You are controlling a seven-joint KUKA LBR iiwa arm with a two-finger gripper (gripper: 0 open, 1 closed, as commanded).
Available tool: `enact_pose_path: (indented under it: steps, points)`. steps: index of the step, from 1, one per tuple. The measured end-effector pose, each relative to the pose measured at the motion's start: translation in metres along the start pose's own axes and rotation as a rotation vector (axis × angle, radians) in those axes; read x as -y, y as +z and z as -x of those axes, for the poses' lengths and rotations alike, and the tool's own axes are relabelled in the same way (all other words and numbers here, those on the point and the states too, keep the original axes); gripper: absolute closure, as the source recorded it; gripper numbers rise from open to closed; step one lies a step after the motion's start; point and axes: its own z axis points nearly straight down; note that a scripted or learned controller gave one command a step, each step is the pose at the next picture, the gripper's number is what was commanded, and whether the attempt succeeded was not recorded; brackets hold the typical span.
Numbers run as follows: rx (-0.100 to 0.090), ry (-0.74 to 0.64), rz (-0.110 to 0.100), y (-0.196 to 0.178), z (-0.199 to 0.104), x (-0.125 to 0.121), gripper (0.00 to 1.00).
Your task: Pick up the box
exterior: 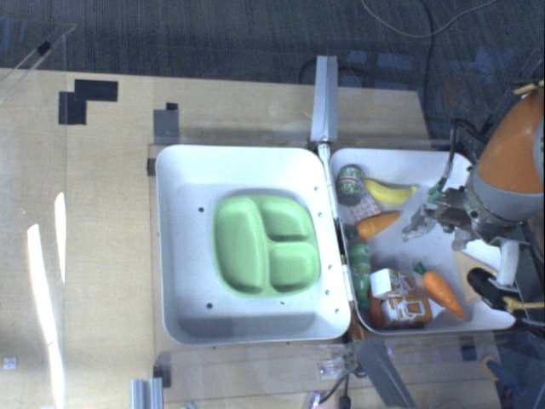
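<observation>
Box (404, 307): brown and white carton, lying at the near edge of the right bin (443, 162), toward its near left corner. A small white item (381, 281) touches its far left side; a carrot (443, 291) lies just beside it on the right, slanting toward the near right corner. Green items (359, 262) sit along the bin's left wall, just left of the box.

Gripper (423, 218): hangs over the middle of the right bin, farther from the near edge than the box and a little to its right, apart from it. Its fingers point left toward a second carrot (378, 224); nothing sits between them, though how wide they are parted cannot be told.

Banana (390, 192): beyond that carrot, by the far wall. A green can (350, 182) stands in the far left corner.

Arm (511, 156): orange band and grey wrist at the right.

Left bin (247, 169): holds a green divided tray (267, 244) with three compartments.
</observation>
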Motion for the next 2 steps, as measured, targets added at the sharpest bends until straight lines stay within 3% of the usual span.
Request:
enact_pose_path:
  steps: [1, 2]
  points:
    - [0.003, 0.004, 0.008, 0.088, -0.027, 0.023, 0.00]
    - [-0.001, 0.003, 0.011, 0.092, -0.011, -0.026, 0.00]
